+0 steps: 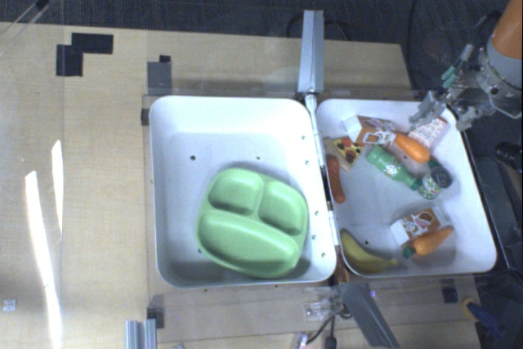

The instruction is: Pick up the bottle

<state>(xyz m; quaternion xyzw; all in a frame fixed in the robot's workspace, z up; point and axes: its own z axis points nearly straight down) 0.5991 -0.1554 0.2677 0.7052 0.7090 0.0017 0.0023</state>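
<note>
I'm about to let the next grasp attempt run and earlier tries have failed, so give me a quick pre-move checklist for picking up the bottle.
1. Bottle located, lying in the right bin: ok.
2. Bottle free of neighbours: not ok, a carrot and a carton crowd its upper end.
3. Pincer above the bottle: not ok, it sits near the bin's upper right rim.
4. Pincer carrying nothing: cannot tell.
5. Green tray out of the way, in the left bin: ok.
</note>
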